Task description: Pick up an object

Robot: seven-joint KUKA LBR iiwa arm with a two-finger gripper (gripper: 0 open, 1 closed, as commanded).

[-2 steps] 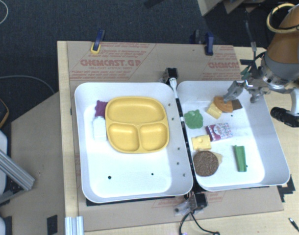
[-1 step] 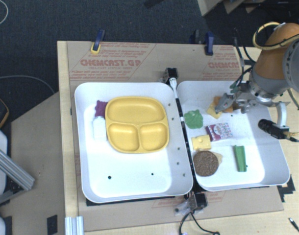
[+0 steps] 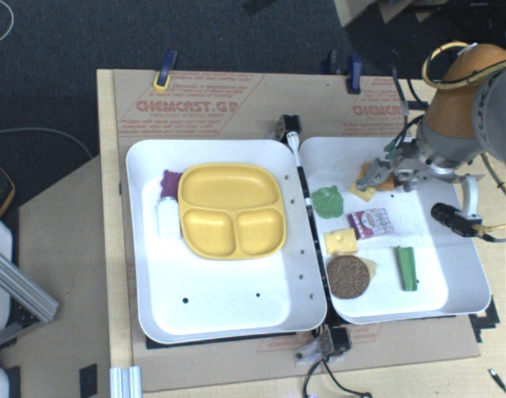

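- Two white bins: the left bin (image 3: 153,305) and the right bin (image 3: 452,301), side by side.
- One yellow divided plate (image 3: 232,210), in the left bin.
- One purple item (image 3: 170,182) and one white item (image 3: 167,218), by the left bin's left edge.
- In the right bin: one green lump (image 3: 327,201), one pink packet (image 3: 370,222), one yellow block (image 3: 342,242), one brown round patty (image 3: 349,276), one green stick (image 3: 406,268).
- Two clamps on the bench's far edge: one yellow clamp (image 3: 163,75), one blue clamp (image 3: 353,71).

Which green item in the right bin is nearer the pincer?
The rounded green leaf-shaped piece, by the divider; the green rectangular block lies farther from the pincer.
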